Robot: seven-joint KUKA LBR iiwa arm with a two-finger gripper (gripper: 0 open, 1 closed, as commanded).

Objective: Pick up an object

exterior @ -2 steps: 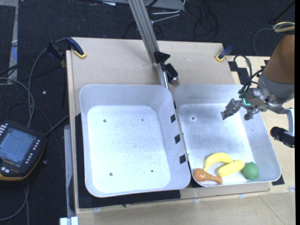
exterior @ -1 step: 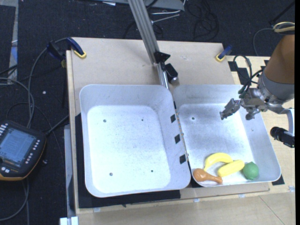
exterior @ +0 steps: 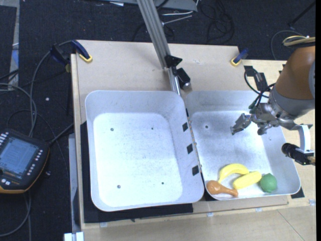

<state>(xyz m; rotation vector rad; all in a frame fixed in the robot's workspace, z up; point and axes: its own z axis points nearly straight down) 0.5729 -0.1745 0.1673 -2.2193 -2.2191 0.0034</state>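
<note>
Claw (exterior: 249,124) hangs spread and empty over the right bin (exterior: 220,109), toward its far side. Objects huddle in the near right corner: two bananas (exterior: 239,175), green ball (exterior: 269,183), orange piece (exterior: 220,188). Well apart from me; likely a reach nearward next.

**Jaws spread above the right bin, toys well off toward the near wall**

The gripper (exterior: 249,125) hangs over the right bin (exterior: 220,115) with its jaws parted and nothing between them. Well apart from the jaws, toward the bin's near wall, lie a yellow banana (exterior: 232,170) and a second yellow piece (exterior: 248,179), touching each other. Just beside them sit a green ball (exterior: 269,183) and an orange-brown piece (exterior: 220,188). Far across from the jaws lies the left bin (exterior: 100,104). Both bins rest on the table (exterior: 130,67).
</note>
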